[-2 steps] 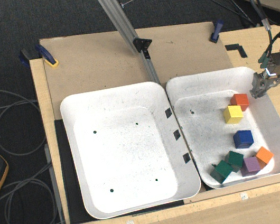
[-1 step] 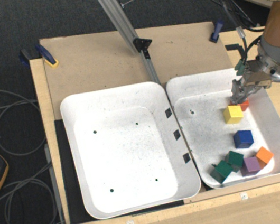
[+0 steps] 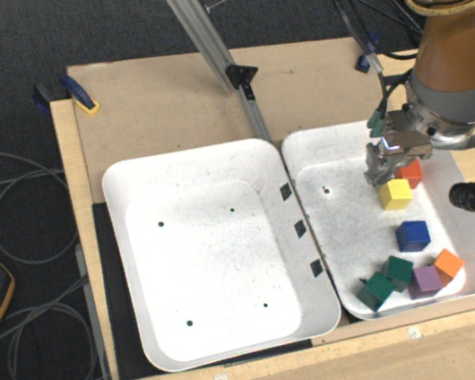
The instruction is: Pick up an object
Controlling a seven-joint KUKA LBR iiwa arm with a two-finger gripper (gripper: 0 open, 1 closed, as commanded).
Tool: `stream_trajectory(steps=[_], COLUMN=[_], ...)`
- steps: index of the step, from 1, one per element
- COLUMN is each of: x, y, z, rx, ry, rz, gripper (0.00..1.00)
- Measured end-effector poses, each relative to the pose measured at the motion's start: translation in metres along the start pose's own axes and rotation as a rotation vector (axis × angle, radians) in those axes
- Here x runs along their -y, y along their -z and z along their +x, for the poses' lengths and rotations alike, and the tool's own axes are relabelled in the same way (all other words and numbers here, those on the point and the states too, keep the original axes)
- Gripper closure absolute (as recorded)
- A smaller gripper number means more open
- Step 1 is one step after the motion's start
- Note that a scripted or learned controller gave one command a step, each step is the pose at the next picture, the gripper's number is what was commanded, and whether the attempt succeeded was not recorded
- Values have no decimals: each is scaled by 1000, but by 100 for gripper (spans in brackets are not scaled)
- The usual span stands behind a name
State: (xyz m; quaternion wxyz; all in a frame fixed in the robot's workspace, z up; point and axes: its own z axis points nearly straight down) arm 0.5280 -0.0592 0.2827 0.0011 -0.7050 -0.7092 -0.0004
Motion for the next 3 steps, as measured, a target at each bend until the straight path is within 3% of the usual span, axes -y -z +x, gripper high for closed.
stream_trajectory(steps=[3], x=[0], y=[-19], z=[150], rx=[0], ry=[-1], rz=[4], gripper=[100])
